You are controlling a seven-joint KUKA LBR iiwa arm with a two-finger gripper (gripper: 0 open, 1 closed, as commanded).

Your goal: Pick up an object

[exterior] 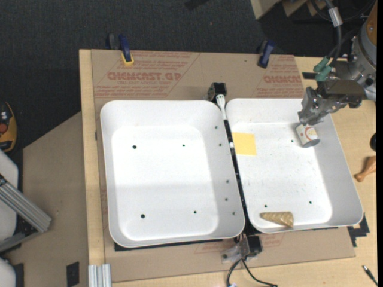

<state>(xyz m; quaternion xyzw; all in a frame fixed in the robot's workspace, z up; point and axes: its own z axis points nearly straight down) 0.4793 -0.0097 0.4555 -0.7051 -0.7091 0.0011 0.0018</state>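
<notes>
The gripper [310, 119] sits low over a small white and red cylinder [307, 134] in the right bin [335, 184] to grab it, but I cannot tell its grip.

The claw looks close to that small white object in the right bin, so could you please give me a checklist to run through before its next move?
1. Claw over the right bin: ok.
2. Small white object just below the claw: ok.
3. Object between the fingers: cannot tell.
4. Yellow square well apart from the claw: ok.
5. Tan wedge at the near rim, out of the way: ok.
6. Object standing or lying: cannot tell.
</notes>
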